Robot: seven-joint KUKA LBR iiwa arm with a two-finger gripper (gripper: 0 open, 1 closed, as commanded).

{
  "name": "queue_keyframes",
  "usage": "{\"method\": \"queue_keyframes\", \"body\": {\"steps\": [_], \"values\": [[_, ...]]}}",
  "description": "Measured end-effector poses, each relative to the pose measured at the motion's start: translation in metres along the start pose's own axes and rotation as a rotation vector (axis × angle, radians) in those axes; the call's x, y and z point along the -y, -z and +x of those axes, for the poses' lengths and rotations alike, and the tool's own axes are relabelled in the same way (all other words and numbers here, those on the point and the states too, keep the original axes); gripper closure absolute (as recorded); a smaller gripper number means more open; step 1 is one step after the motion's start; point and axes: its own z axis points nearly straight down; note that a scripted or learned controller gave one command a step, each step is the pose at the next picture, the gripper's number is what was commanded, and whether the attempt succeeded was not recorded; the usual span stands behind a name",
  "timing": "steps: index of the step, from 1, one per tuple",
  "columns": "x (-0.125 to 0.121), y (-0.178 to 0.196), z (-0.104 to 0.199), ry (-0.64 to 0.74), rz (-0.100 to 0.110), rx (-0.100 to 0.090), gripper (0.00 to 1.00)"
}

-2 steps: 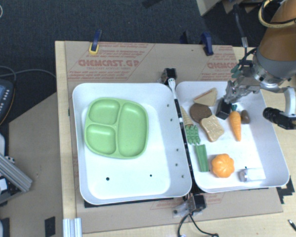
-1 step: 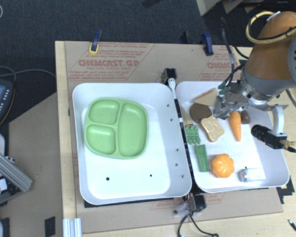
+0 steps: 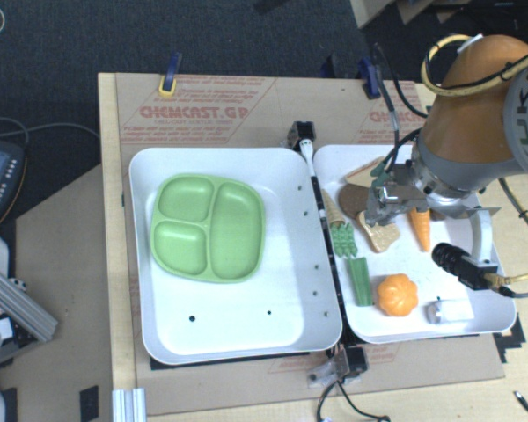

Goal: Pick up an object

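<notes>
Dark grey carpet around a bench (image 3: pixel 114 236) topped with brown board printed "CHEMCAST G P" (image 3: pixel 194 111) in red, the same lettering partly readable again at the far right corner; blue and yellow clamps at the far edge. Two shallow white bins side by side on the board. In the left bin (image 3: pixel 158 323), a pale green three-compartment plate (image 3: pixel 209 228) lying flat toward the far left. In the right bin (image 3: pixel 484 323), a scatter of toy food: a small orange pumpkin-like fruit (image 3: pixel 397 294) near the front, a green stick-shaped piece (image 3: pixel 360 280) just left of it, a knobbly green piece (image 3: pixel 342 238) above that by the dividing wall, a tan slab (image 3: pixel 381 235), a brown rounded piece (image 3: pixel 352 200) and a carrot (image 3: pixel 420 226). Grey arm with broad orange band (image 3: pixel 477 95) reaching in from the right over the right bin, gripper (image 3: pixel 383 202) lowered at the far-left part of that bin. Tan slab directly beneath and touching the fingertips as seen from above, brown piece just to the left, carrot just to the right, pumpkin-like fruit nearer the front and apart. Impossible to tell whether the claw is released or clenched, or whether anything sits between its tips
</notes>
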Motion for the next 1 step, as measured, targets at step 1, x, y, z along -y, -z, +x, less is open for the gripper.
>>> {"method": "queue_keyframes", "body": {"steps": [1], "values": [[0.0298, 0.0008, 0.0479, 0.001, 0.001, 0.0, 1.0]]}}
